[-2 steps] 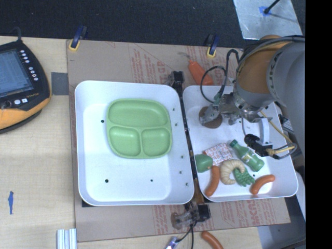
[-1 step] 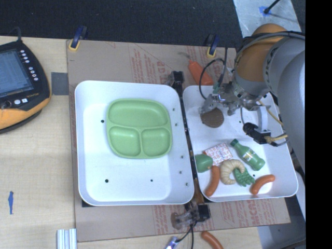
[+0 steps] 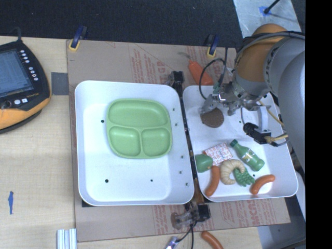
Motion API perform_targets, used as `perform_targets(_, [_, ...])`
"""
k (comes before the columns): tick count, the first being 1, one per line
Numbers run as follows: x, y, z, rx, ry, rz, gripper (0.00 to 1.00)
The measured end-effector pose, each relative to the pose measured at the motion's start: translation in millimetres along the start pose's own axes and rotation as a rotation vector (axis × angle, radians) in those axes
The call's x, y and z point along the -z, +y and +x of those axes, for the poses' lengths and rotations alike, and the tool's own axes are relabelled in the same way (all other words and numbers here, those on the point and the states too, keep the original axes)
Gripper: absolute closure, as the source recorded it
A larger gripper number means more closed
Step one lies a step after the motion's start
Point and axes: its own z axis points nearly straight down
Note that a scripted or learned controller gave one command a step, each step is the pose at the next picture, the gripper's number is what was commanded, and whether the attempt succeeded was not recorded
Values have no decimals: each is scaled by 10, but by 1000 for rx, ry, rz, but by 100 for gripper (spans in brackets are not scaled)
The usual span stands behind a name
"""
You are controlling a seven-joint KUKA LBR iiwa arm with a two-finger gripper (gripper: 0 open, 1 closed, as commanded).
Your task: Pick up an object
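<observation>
The tool (image 3: 213, 107) sits low in the right bin (image 3: 280, 188), directly over a brown round object (image 3: 212, 119) at that bin's far-left part. Finger state cannot be determined from this angle. The step in hand appears to be the grasp approach. The next move calls for closing squarely on the brown object and lifting straight up, clear of the bin wall.
</observation>
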Motion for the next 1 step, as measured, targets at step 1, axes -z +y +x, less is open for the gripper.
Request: perform_targets(1, [0, 0, 7, 0, 0, 1, 0])
